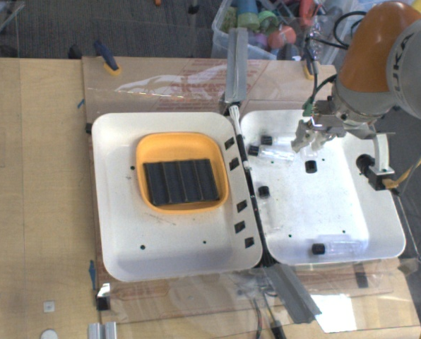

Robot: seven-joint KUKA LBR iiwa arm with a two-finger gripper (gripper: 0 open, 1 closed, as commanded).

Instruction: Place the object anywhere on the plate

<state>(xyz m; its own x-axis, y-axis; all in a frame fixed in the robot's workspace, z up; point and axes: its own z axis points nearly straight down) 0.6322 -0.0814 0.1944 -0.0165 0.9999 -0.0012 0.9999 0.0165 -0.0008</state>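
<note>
An orange plate (148,147) lies in the left bin (119,239). A black ridged rectangular object (181,181) rests flat on the plate, a little toward its front. My gripper (307,141) hangs over the back of the right bin (369,217), well to the right of the plate. Its two pale fingers stand apart with nothing between them. The grey arm with its orange band (373,34) reaches in from the upper right.
Small black studs (311,166) dot the floor of the right bin, one near the front (318,248). A ridge with black clips (240,182) divides the two bins. A clear box of coloured toys (281,13) sits behind the bench.
</note>
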